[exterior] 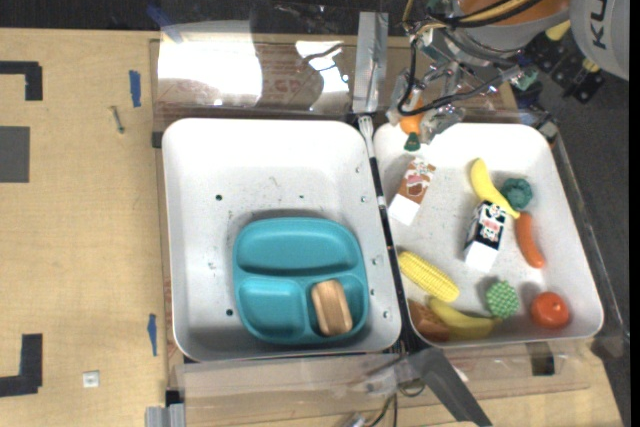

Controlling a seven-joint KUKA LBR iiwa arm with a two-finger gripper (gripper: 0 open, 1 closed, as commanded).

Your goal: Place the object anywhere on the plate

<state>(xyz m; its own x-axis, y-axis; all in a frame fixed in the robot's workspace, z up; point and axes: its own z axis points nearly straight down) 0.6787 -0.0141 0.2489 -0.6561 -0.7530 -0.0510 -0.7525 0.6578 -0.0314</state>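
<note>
My claw [425, 120] sits at right bin's [575, 215] top-left corner, half lost in cables; can't tell how far open or if gripping. Small orange thing [409, 126] beside it, unclear. Bread roll [332, 306] lies in teal plate's [290, 260] lower-right compartment, left bin [200, 175].
</note>
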